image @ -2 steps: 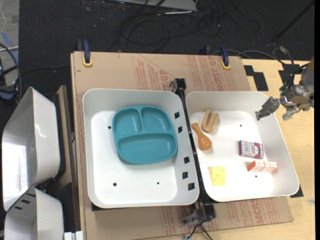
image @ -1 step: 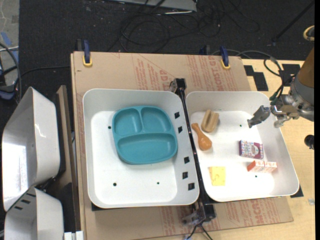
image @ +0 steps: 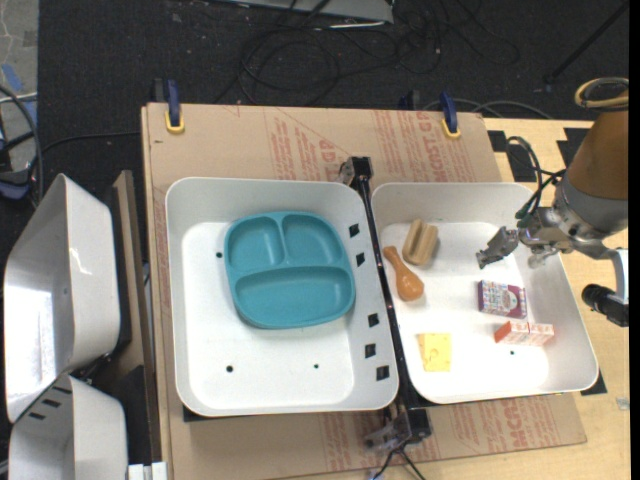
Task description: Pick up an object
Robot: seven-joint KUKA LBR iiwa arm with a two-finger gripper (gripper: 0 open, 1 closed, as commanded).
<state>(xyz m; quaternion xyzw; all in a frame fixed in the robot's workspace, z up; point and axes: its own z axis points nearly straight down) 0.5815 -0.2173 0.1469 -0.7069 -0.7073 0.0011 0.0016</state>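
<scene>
The gripper (image: 497,248) hangs over the right bin (image: 570,368), jaws spread and grasping nothing, likely lining up on the purple carton (image: 500,297) lying flat just below, beside a red box (image: 524,333).

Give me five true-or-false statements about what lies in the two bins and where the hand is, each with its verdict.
1. The teal divided plate lies in the left bin. True.
2. The yellow square lies on the plate. False: it lies in the right bin.
3. The hand hangs over the right bin. True.
4. The wooden spoon is between the hand's fingers. False: it lies on the bin floor.
5. The purple box lies beside the red-and-white box. True.
</scene>
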